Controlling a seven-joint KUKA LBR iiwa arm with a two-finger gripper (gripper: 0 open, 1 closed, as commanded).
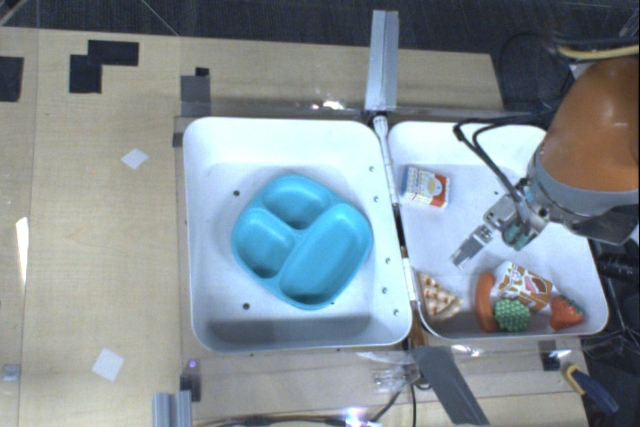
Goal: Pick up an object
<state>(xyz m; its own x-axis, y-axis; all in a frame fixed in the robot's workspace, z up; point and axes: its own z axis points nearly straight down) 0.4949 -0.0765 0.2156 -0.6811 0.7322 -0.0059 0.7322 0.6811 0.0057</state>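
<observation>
We look down at a slant on two shallow white bins set side by side on a wooden bench. The arm (pixel 595 140), grey with an orange band above the wrist, reaches in from the right and hangs over the right bin (pixel 570 245). Its pincer (pixel 470 250) points down and to the left, above a bare part of that bin's floor; nothing shows between its tips, and whether they are spread or closed we cannot tell.

Up and to the left of the pincer, well apart from it, lies a small white carton (pixel 424 185) with an orange picture, near the wall between the bins. Below the pincer, along the bin's near wall, sits a cluster of toy foods: a pizza slice (pixel 438 295) just below and to the left, then to its right an orange piece (pixel 484 299), a green bumpy piece (pixel 513 315), a white patterned packet (pixel 522 285) and a red piece (pixel 565 313), these four packed closely together.

Far to the left of the pincer, the left bin (pixel 220 165) holds a blue divided plate (pixel 300 240) with three compartments.
</observation>
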